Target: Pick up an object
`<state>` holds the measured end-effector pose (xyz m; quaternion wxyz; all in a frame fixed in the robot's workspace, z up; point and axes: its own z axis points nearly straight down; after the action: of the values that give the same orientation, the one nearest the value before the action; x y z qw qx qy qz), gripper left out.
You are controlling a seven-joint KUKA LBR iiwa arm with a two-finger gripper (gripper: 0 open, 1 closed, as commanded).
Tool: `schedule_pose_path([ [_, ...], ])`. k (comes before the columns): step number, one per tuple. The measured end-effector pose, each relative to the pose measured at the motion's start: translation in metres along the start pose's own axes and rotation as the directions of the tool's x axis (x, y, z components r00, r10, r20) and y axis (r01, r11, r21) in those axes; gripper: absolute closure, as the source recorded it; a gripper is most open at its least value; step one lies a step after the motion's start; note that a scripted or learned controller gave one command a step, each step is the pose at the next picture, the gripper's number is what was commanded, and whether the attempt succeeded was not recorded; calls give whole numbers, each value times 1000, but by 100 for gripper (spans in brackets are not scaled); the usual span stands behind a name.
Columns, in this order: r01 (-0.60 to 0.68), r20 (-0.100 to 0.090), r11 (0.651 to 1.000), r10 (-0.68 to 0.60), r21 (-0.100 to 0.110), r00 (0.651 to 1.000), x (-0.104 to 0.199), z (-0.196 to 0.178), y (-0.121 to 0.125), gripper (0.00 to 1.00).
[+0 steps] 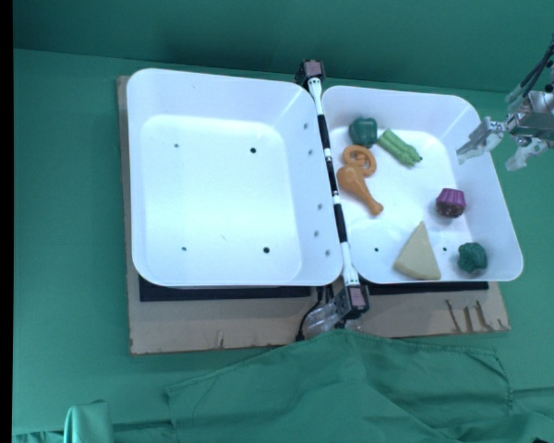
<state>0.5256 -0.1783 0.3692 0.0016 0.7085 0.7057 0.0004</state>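
Green cloth covers the bench under two white bins (499,187); the toys, a chicken leg (359,188) and purple cupcake (451,202) among them, lie in the right one. My claw (503,148) hangs released at its far right rim, empty, and dropping straight down risks striking that wall

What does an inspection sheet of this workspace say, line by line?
Surface: green bench; cardboard under two white bins.
Job's things: right bin holds green pepper, green pods, orange ring, drumstick, purple piece, cheese wedge, broccoli.
Clutter: left bin, nothing seen inside.
Grippers: gripper open, above the right bin's right edge, holding nothing.
Cables: dark cables above the gripper.
Surroundings: green cloth bunched in front.
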Motion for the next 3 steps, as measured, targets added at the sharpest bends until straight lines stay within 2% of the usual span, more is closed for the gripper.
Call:
schedule_pose_path([
  [1,0,-3,1000,0,9,1000,10,103,2,0],
  [2,0,3,1000,0,-9,1000,34,176,14,0],
  [3,-1,5,1000,1,-21,1000,19,183,-30,0],
])
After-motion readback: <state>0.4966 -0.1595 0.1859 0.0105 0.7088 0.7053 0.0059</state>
